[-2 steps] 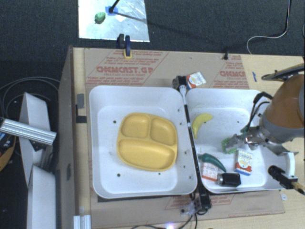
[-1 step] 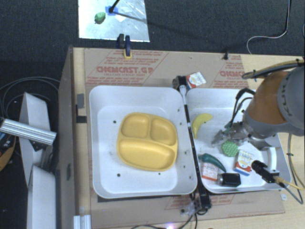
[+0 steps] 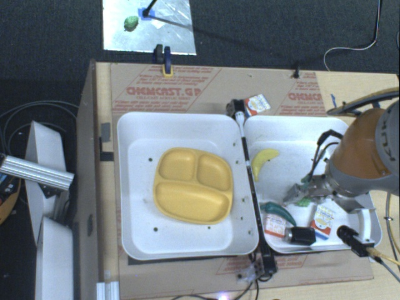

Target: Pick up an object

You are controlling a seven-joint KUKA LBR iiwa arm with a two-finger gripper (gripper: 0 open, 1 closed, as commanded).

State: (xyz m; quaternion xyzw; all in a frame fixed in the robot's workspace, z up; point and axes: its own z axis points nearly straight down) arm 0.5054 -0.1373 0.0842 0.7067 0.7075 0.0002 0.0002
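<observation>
Hovered low in the right bin, gripper near a yellow banana; jaw state impossible to tell.

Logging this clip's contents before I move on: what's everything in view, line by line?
bins: 2, white, side by side on the bench
tray: 1, yellow, three compartments, in the left bin
banana: 1, yellow, right bin, near the divider
teal item: 1, teal, right bin, lower left
packets: 2, white with red, right bin, near the front
black item: 1, black, right bin, front edge
carton: 1, white and red, on the bench behind the bins
foil sheet: 1, silver, on the floor behind the bench
arm: 1, grey and orange, over the right bin
gripper: 1, low in the right bin
</observation>
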